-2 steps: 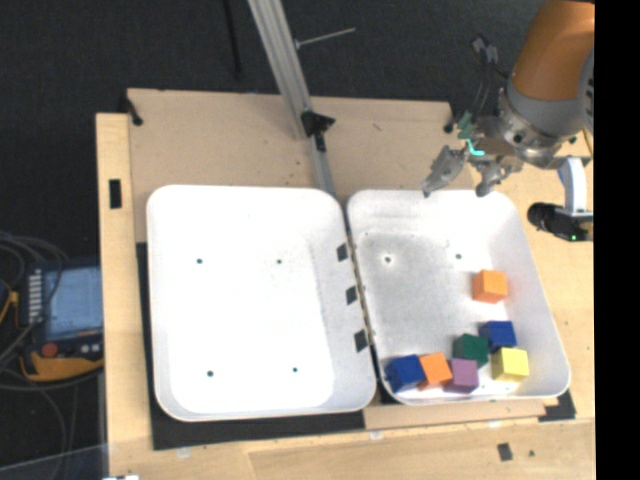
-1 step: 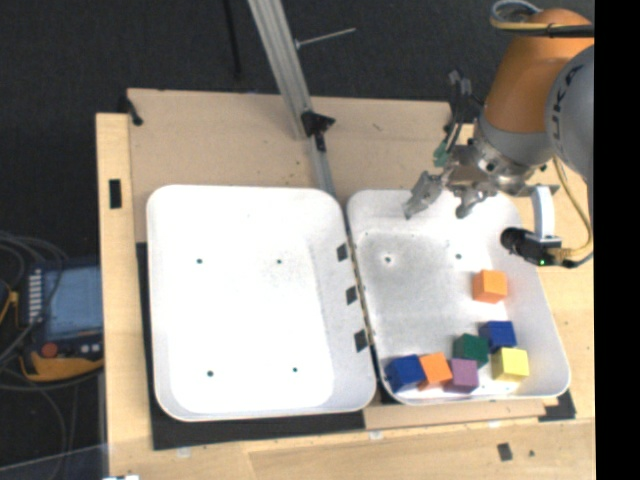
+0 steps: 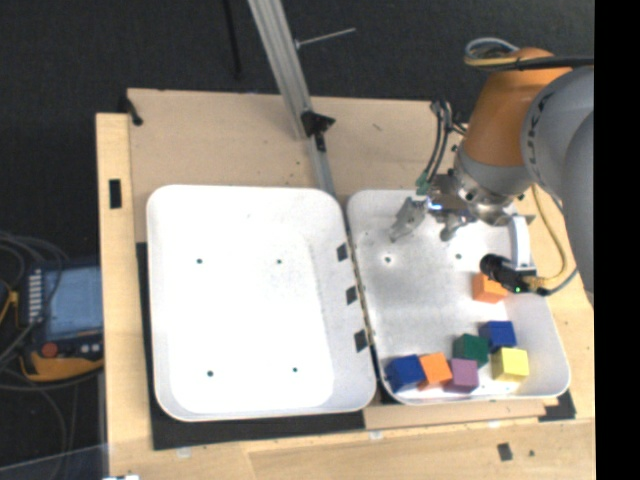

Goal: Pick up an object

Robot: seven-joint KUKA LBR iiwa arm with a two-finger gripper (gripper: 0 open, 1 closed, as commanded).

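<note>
Two claw fingers spread wide, nothing between them, above right bin.

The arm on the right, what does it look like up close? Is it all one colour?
No. The arm is smooth, rounded grey metal with a broad orange band above the wrist. Thin dark cables loop down its side to the tool, which ends in two slim silver-grey fingers. A small black part with a cable hangs off beside a white bracket.

Robotics lab: plywood bench, teach pendant.
</note>
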